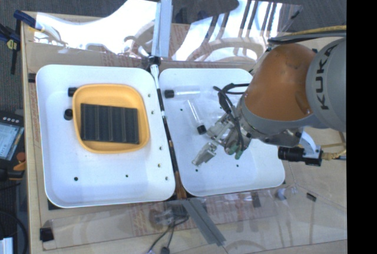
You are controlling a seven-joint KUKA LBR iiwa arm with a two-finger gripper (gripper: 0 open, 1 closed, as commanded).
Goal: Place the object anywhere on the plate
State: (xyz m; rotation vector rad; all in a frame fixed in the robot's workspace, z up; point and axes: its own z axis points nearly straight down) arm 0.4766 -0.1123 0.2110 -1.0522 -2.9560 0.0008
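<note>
White letters "KUK" run down the grey arm [330,85] beside its orange band.

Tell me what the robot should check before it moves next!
1. Plate ready: ok. The yellow plate sits in the left bin.
2. Room on the plate: cannot tell. A dark ridged slab covers its middle.
3. Object found: ok. A clear stick lies in the right bin.
4. Gripper holding the stick: cannot tell.
5. Gripper above the plate: not ok. It is over the right bin.
</note>
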